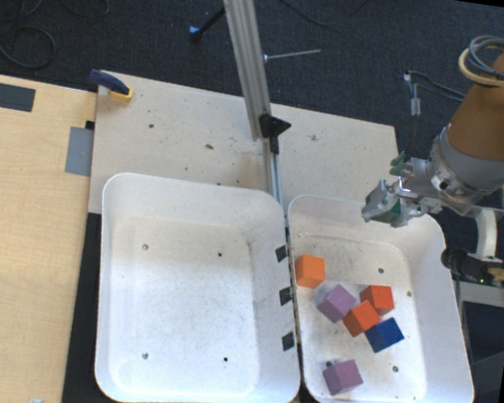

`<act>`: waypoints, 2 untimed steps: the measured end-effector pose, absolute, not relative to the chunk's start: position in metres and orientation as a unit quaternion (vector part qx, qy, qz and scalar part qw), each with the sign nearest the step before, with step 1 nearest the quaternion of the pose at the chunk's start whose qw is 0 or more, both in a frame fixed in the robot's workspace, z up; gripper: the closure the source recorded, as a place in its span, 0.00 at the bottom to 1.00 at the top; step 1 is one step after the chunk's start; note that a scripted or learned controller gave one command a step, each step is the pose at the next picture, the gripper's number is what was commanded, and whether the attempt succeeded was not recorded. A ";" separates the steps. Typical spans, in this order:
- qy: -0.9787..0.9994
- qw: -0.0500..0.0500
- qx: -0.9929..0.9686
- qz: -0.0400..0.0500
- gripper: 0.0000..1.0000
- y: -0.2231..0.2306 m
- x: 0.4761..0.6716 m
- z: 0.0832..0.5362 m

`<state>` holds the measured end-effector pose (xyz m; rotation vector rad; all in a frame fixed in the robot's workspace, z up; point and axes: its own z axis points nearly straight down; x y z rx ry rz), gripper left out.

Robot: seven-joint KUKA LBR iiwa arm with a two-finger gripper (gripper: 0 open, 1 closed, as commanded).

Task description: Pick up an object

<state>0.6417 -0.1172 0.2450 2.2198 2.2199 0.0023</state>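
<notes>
The right bin (pixel 449 303) holds several small blocks. An orange block (pixel 310 271) lies near the bin's left wall. A purple block (pixel 337 303) sits beside two more orange blocks (pixel 376 298) (pixel 362 319) and a blue block (pixel 384 335). Another purple block (pixel 342 376) rests near the front wall. My gripper (pixel 386 206) hangs above the bin's far rim, well apart from all the blocks, with nothing seen between its fingers.
The left bin (pixel 125 223) stands beside the right one, with black clips (pixel 283 274) along the shared edge. A slanted aluminium bar (pixel 251 63) rises behind the bins. A blue and yellow clamp (pixel 111 84) sits at the bench's far left corner.
</notes>
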 end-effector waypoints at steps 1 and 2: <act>0.708 -0.003 0.706 -0.001 1.00 -0.059 0.644 0.234; 0.708 -0.003 0.706 -0.001 1.00 -0.010 0.644 0.222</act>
